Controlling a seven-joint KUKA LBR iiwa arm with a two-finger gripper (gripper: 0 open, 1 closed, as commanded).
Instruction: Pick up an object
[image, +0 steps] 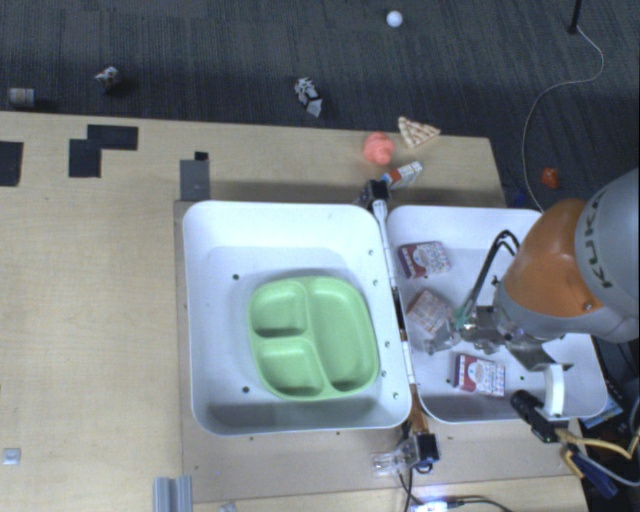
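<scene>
Packets lie in the right bin (590, 395), and one of them is what the arm must pick. The middle packet (428, 312) is closest to the gripper (462, 335). It sits just to the left of the gripper and a little higher up in the view, almost touching it. Its long side runs slanted, from upper left to lower right. Another packet (477, 375) lies just below the gripper, and a third packet (423, 260) lies farther up, near the top of the bin. I cannot tell if the gripper is open or shut. The left bin (215, 400) holds a green tray (312, 336). I think the gripper needs only a small move left.
</scene>
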